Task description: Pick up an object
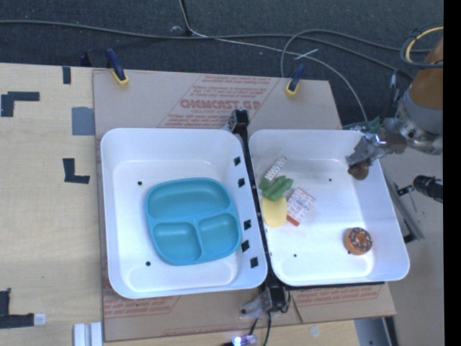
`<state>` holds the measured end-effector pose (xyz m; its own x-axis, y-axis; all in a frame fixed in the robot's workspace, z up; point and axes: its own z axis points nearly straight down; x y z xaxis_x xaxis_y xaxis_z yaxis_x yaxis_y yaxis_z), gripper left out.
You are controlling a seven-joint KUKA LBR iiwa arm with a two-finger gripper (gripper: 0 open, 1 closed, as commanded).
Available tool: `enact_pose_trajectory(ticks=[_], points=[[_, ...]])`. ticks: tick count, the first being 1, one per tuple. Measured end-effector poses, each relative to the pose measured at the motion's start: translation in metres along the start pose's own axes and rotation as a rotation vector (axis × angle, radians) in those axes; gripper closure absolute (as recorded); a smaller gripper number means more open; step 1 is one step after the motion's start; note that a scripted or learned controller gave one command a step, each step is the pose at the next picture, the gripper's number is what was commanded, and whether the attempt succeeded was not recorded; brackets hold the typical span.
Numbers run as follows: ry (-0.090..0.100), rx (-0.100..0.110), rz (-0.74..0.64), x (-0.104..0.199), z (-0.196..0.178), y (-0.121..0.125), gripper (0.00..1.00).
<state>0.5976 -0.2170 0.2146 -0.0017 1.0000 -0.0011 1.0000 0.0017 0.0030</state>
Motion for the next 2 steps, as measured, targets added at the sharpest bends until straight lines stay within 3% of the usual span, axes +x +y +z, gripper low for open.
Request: enact_pose_trajectory(ticks=[1, 2], points=[[0.001, 0.002, 0.000, 0.000, -0.014, 0.001, 1.00], [0.001, 0.005, -0.002, 0.045, -0.007, -0.005, 1.00]])
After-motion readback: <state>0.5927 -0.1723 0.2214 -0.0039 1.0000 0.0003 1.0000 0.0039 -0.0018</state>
